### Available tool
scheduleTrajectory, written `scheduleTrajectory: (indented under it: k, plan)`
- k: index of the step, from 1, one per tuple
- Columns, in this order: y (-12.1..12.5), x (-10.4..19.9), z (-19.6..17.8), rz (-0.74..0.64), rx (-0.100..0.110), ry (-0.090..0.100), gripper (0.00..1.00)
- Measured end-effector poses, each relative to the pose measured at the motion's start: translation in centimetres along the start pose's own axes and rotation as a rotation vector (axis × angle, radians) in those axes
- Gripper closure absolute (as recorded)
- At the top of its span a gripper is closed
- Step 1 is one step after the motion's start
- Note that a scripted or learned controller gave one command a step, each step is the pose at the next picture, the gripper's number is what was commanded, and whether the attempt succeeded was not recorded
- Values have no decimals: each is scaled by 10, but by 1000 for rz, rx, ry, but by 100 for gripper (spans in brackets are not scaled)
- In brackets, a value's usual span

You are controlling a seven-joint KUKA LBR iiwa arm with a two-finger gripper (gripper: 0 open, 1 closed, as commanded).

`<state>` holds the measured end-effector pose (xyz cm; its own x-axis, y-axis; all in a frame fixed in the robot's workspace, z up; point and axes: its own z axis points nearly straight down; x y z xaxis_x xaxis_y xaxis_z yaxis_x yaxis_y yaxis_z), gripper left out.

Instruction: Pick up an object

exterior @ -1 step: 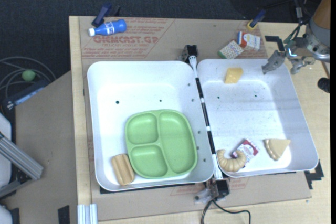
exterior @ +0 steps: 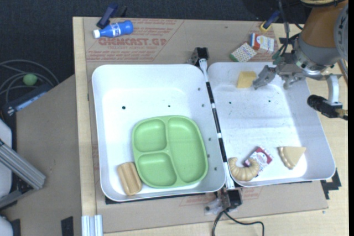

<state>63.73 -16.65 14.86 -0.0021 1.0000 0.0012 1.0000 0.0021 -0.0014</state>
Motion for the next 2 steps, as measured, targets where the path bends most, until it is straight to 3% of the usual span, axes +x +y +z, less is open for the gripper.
scheduleTrajectory:
  k: [1,2]
  plan:
    - [22,44,8,1,-3,-1,0]
    - [29,15,40,3,-3,-3,0]
